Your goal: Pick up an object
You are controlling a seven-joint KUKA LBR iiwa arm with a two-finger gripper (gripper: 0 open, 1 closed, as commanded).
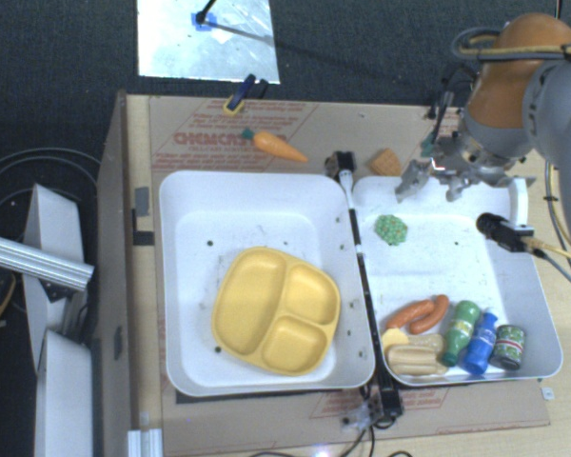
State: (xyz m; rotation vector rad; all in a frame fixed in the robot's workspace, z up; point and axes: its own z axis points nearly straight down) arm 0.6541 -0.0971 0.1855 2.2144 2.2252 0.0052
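Observation:
My gripper [430, 187] hangs over the far edge of the right bin [457, 260], open, with nothing between its fingers. A green broccoli piece [391, 228] lies just below and left of it in that bin. Along the bin's near edge lie a red sausage [420, 314], a hot dog bun [415, 358], a green bottle [462, 330], a blue bottle [480, 343] and a dark can [509, 346]. The left bin [200, 208] holds a yellow divided plate [276, 310].
Behind the bins, on the cardboard, lie a carrot [274, 146], an orange bread piece [385, 163] and a yellow and blue clip [240, 96]. A small black thing [341, 165] sits at the far end of the divider between the bins.

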